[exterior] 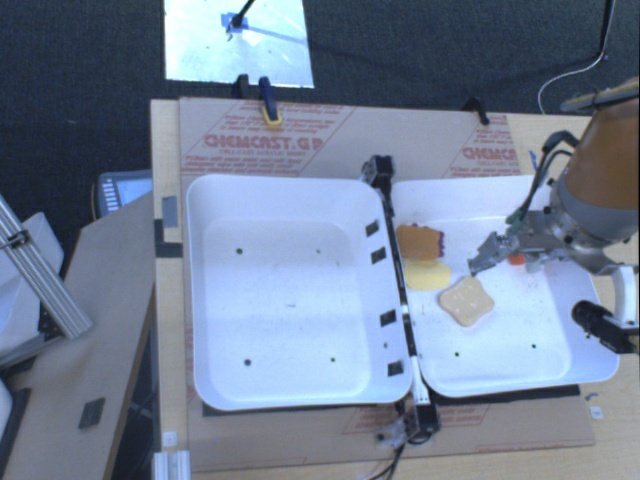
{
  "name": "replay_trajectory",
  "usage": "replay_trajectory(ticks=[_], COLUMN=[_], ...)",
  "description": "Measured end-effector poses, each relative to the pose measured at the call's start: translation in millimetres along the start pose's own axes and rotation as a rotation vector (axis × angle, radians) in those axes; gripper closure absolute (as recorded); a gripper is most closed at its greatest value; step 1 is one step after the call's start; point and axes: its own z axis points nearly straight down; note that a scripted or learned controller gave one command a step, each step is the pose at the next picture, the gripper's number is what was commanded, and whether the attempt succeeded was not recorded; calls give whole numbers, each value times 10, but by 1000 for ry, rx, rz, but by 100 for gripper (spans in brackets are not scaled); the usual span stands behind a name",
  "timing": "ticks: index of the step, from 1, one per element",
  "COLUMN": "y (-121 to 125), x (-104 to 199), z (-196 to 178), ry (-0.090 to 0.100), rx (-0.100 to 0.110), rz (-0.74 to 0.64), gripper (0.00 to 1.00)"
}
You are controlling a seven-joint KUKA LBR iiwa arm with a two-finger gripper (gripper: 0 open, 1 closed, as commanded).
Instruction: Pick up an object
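Note:
The right bin [540, 363] holds several toy food pieces. A brown-and-orange block [420, 241] lies by the bin's left wall, with a pale yellow piece [430, 277] just below it. A tan bread-like slice [466, 302] rests near the middle. A small orange-red bit [516, 259] peeks out beside the wrist. My gripper [484, 259] hangs low over the bin, pointing left, just above and to the right of the tan slice and right of the yellow piece. Nothing visible is held in it.
The left bin [290, 368] sits beside the right one, with black clips [378, 171] along their shared wall. Both rest on a cardboard sheet [330, 133]. A black part of the arm [600, 325] overhangs the right bin's edge. A metal rail [40, 278] stands at far left.

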Motion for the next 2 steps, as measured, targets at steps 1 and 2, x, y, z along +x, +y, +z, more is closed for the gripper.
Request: replay_trajectory(ticks=[1, 2], y=[10, 85], x=[0, 802], z=[-112, -624], ry=[0, 3], rx=[-3, -6], rz=[-2, -10], gripper=[100, 100])
